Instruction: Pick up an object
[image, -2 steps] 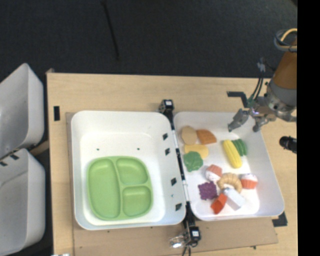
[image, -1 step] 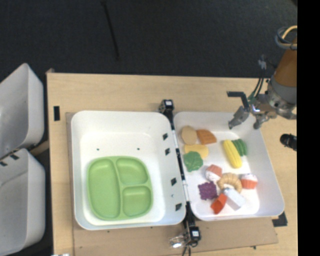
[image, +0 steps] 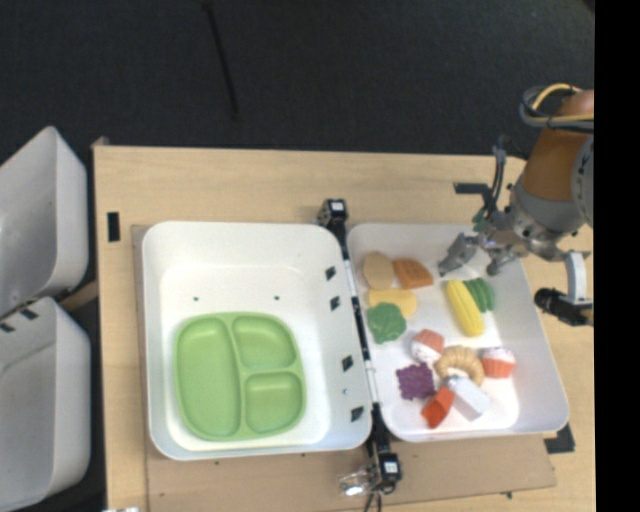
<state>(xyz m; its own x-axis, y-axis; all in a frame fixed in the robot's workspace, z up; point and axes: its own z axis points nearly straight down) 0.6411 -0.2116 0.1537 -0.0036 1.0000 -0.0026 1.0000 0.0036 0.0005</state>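
Pale wooden surface (image: 230, 185) bears two shallow white plastic bins. Near the right bin's (image: 535, 385) far edge the gripper (image: 478, 255) hovers, fingers apart and empty, just beside a yellow toy corn cob (image: 463, 307). That cob looks light, stiff, smooth, probably slippery; grip across its narrow middle. A green sectioned tray (image: 240, 375) lies in the left bin.

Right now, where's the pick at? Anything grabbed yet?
Done: the arm has the pincer over the right bin, near its far edge. In hand: nothing shows between its fingers; it hangs open above the bin floor, just beyond the corn and the orange piece. Left: the whole pick, meaning close on one item and lift. All the toy food lies in the right bin; the green tray sits in the left bin.
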